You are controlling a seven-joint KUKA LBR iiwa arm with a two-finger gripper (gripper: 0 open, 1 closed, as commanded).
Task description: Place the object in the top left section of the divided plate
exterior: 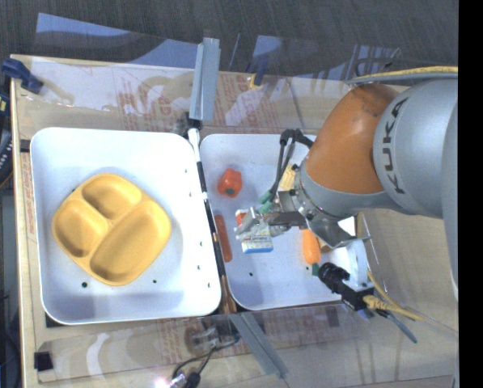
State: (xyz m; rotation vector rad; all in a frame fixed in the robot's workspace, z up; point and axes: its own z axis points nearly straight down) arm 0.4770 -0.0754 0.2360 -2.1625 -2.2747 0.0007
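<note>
Over right bin point(249, 293), my end effector point(253, 231) hung low above small white-and-blue packet point(259, 244); could not tell whether it was parted or closed. Red-orange pepper-like object point(230, 182) lay just beyond it, toward bin's far wall. Thin reddish stick point(222, 238) sat beside divider wall. Orange carrot-like piece point(310, 249) lay under my wrist. Yellow divided plate point(112, 228) rested in left bin point(47, 160), across divider.

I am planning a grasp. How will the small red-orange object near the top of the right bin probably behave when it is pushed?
The red-orange object looks small and rounded, so it may roll or slide on the smooth white right bin. It seems light for its size. It lies apart from the gripper.
</note>
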